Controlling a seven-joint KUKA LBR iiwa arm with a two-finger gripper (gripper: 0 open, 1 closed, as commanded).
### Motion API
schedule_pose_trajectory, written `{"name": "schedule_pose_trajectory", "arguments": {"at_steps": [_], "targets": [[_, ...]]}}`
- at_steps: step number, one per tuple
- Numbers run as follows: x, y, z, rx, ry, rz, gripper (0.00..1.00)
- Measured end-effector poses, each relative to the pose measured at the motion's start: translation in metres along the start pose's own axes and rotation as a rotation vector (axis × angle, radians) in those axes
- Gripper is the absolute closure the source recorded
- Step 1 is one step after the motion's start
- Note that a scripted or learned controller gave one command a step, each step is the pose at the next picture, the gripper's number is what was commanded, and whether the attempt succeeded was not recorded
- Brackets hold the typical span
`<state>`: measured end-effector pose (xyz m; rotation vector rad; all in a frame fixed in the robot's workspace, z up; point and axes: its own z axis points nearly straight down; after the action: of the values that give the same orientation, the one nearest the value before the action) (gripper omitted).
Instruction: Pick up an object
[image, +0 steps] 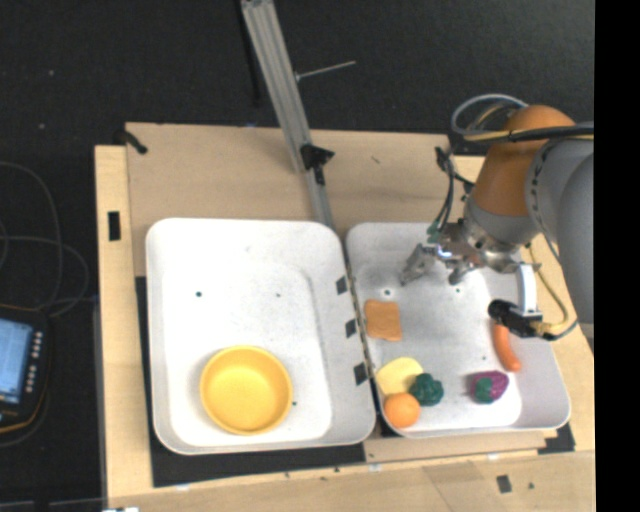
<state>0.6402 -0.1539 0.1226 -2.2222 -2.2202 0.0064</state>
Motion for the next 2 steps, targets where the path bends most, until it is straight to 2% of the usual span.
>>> {"name": "schedule_pose_trajectory", "arguments": {"at_steps": [1, 2], "targets": [[-0.001, 0.002, -0.014, -0.007, 0.000, 0.002, 1.00], [-0.005, 0.002, -0.059, -0.009, 0.001, 0.002, 1.00]]}}
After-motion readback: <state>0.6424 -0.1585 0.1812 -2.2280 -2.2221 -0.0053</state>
